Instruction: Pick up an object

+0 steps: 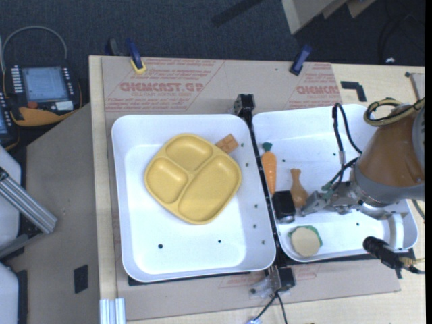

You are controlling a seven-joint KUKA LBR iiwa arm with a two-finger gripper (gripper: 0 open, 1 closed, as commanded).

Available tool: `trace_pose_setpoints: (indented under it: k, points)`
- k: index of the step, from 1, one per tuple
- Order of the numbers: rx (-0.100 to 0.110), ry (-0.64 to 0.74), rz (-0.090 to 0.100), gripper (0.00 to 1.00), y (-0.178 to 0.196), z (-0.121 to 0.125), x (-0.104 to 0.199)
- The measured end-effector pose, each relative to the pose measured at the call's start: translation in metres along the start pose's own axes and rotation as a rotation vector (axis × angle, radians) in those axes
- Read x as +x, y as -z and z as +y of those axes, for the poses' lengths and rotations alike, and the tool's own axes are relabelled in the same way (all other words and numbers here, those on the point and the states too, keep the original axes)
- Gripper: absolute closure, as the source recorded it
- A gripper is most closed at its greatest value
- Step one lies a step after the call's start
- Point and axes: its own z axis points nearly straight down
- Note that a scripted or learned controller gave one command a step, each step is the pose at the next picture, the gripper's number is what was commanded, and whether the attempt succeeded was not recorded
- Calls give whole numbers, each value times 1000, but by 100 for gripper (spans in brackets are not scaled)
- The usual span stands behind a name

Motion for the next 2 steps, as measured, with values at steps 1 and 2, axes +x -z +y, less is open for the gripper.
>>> trace_pose_setpoints:
  k: [1, 2]
  points:
    - [2, -1, 2, 0, -7, 1, -1]
    - [-10, 1, 1, 100, 6, 5, 1]
